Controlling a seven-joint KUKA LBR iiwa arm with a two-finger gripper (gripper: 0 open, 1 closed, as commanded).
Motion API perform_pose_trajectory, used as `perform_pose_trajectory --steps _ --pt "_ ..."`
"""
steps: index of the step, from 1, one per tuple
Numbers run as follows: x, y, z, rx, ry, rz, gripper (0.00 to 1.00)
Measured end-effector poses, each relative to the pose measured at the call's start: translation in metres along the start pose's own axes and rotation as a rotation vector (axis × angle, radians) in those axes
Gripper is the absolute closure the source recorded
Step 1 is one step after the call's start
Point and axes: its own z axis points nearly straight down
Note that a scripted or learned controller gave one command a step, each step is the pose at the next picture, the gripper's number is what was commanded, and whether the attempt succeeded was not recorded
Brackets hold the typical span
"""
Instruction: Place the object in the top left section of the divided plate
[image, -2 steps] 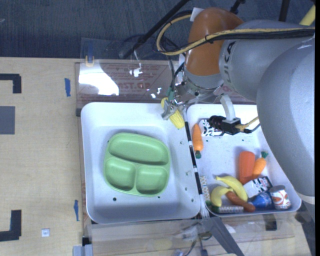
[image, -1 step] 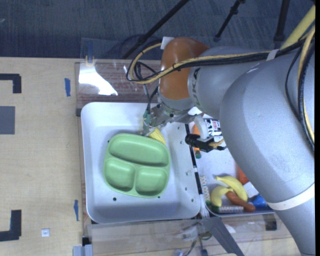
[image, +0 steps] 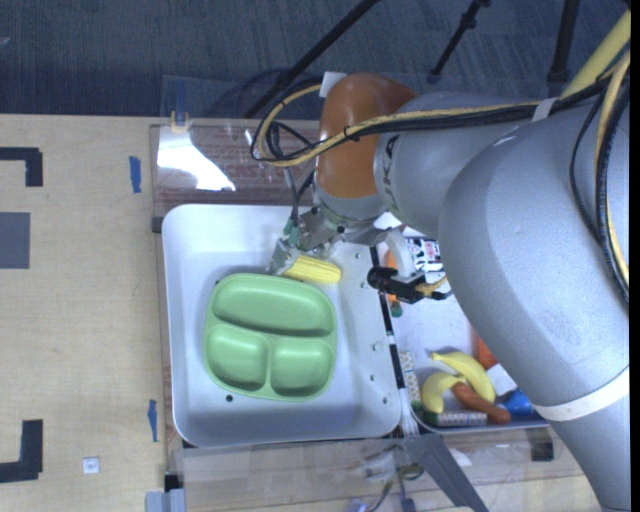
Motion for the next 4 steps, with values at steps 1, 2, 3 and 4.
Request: perform_pose_trajectory --steps 1,2,3,4 --pt "0.040 0.020 -0.005 0.009 -0.011 -0.457 0.00" --pt "0.089 0.032 -0.013 -0.018 -0.020 -0.478 0.00" --pt "0.092 0.013 0.001 -0.033 -0.020 -0.419 0.00" --pt "0.093 0.012 0.002 -0.030 -0.018 -0.420 0.00"
